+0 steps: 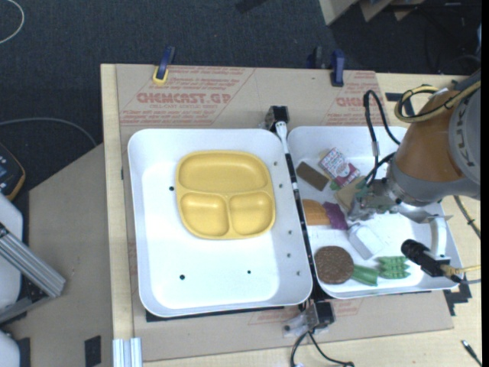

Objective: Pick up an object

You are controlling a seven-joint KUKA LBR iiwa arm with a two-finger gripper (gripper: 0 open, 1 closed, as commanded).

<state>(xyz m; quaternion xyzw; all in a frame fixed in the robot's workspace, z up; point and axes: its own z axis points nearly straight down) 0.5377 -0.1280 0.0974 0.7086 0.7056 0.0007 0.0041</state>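
The right bin (325, 138) holds several small objects: a pink-and-white packet (334, 161), a brown rectangular piece (312, 176), an orange block (313, 212), a purple piece (335, 215), a white block (369, 241), a round brown disc (334, 264) and a green toy (392, 267). My gripper (364, 204) is down inside this bin, just right of the purple piece and above the white block. The grey wrist and orange band (428, 151) hide what lies beneath them.
The left bin (153, 228) carries a yellow divided plate (226, 193). A black bar (291, 182) runs between the two bins. Cables loop over the arm at the right edge (416, 102). Clamps (162, 66) sit at the back of the board.
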